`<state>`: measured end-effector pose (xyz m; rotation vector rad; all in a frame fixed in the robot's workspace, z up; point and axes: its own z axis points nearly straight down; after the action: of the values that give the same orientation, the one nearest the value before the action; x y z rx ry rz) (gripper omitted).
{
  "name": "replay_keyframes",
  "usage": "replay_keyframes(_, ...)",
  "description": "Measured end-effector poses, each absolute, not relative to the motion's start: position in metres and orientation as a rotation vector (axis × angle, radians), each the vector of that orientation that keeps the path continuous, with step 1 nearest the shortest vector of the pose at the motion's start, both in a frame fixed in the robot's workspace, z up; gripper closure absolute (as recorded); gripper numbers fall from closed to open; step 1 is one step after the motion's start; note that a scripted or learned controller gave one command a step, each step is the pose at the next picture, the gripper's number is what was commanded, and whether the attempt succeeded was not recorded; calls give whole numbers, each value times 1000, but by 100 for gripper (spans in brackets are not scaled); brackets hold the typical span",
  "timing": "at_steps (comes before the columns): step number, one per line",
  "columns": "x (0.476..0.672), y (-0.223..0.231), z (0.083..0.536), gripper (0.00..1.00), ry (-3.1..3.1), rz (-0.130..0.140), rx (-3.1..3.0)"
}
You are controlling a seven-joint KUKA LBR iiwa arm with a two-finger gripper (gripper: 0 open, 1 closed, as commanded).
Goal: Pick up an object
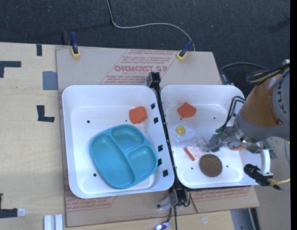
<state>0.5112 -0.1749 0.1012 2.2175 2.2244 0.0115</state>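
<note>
Two white bins [71, 143], one blue divided plate [123, 155], two orange blocks [137, 114] (one per bin), one brown disc [211, 165].

A blue plastic divided tray [123, 155] is lying in the left white bin [71, 128]; a round brown disc [211, 166] is sitting in the right white bin [206, 92].

The light over my bench is even and fairly bright, coming from above. The white bins [71, 128] glare slightly, and shadows under the blue tray [123, 155] stay soft. The picture is a bit grainy, with my arm [263, 111] looking softly blurred.
</note>
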Motion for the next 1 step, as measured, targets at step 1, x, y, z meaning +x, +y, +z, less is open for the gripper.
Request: replay_keyframes(1,511,-176,164,100,2220,3,2216)
